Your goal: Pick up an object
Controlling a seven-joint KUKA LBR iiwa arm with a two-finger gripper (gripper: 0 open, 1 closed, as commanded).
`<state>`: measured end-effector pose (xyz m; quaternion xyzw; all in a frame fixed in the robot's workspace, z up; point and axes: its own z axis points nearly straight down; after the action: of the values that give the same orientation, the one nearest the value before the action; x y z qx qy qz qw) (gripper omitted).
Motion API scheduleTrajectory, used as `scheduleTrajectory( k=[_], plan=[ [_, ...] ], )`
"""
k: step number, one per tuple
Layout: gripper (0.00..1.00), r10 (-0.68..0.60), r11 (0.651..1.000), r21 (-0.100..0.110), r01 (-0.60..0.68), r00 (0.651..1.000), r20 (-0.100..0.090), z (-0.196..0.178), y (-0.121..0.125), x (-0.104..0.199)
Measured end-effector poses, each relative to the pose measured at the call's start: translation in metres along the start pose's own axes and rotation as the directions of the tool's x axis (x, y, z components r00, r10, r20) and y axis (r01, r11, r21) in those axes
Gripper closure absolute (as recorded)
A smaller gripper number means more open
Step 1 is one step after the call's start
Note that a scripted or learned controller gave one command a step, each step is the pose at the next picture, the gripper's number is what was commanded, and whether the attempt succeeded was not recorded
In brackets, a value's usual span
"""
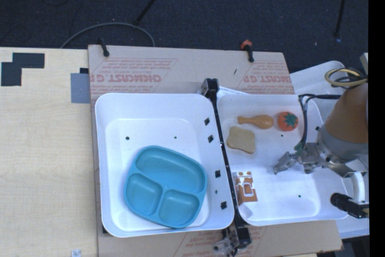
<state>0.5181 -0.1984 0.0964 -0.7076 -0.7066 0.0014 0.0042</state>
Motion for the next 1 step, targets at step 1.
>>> scheduleTrajectory(
  k=[1],
  plan=[
    [0.0,0.003,1.0,-0.005,-0.003,1.0,0.002,0.0089,-0.0001,0.0004]
  ],
)
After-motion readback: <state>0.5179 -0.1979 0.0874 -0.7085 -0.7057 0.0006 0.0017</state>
